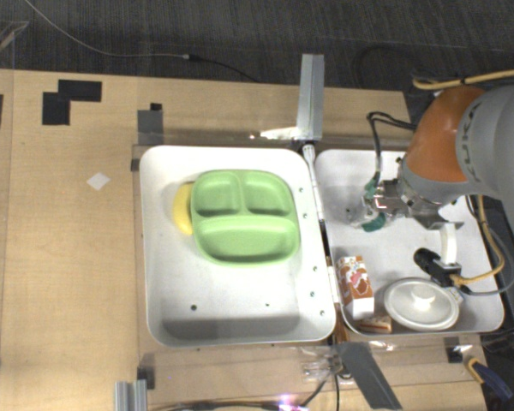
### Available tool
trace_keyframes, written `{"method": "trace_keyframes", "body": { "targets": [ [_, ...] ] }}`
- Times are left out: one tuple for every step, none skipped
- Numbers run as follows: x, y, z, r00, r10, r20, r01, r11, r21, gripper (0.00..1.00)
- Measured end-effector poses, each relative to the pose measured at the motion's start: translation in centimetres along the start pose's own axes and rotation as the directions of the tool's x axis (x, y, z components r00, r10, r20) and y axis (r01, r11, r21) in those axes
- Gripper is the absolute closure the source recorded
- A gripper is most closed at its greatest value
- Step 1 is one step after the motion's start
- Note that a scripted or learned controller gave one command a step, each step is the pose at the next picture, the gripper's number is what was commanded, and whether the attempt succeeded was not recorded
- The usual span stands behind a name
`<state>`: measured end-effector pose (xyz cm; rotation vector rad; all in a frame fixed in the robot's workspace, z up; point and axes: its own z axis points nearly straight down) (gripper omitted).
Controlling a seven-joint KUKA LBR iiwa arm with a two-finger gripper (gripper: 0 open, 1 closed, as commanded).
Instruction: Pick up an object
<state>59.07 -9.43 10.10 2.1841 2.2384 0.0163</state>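
My gripper [370, 211] reaches down into the upper left part of the right bin [343, 171]. A small teal object [373, 223] lies right at its tip; whether it is gripped is unclear. Lower in the same bin a small red-and-white carton [355, 280] stands against the left wall. A round white bowl [421, 303] sits near the front edge, and a brown item [375, 323] lies in the front left corner.
The left bin [231, 315] holds a green divided plate [242, 215] with a yellow object [182, 209] tucked under its left edge. A metal post [311, 97] stands behind the bins' shared wall. The arm's orange band [437, 139] hangs over the right bin's back right.
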Motion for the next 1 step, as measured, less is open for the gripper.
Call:
{"method": "trace_keyframes", "body": {
  "targets": [
    [10.91, 1.61, -8.51, 0.997, -0.082, -0.005, 0.082, 0.997, 0.012, 1.0]
  ]
}}
